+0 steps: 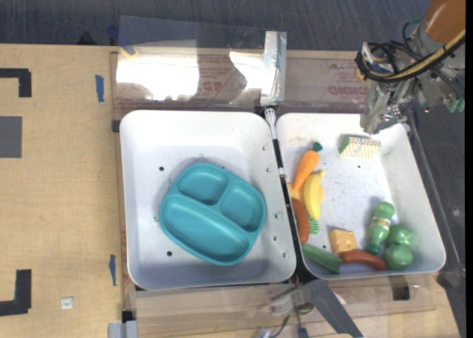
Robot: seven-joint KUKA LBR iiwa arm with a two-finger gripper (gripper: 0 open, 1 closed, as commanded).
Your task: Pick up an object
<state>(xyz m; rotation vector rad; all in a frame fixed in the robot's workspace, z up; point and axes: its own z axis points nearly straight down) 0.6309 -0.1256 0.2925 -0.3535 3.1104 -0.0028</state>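
My gripper [378, 118] hangs over the back right corner of the right bin [425, 203]. Just below and left of it, a small green-and-white toy block [360, 146] lies on the bin floor, close to the gripper tip; contact is unclear. Other toy foods lie in this bin: an orange carrot [305, 167], a yellow banana [315, 193], a red sausage [301, 220], a cheese wedge [342, 240], a green cucumber [321, 257], a red chili [362, 258] and green vegetables [389, 237].
The left bin [140, 181] holds a teal divided plate [214, 212]. A clear plastic wall [199, 70] with a taped post [274, 63] stands behind the bins. Cables [388, 59] hang near the wrist. Wooden bench top [59, 181] lies to the left.
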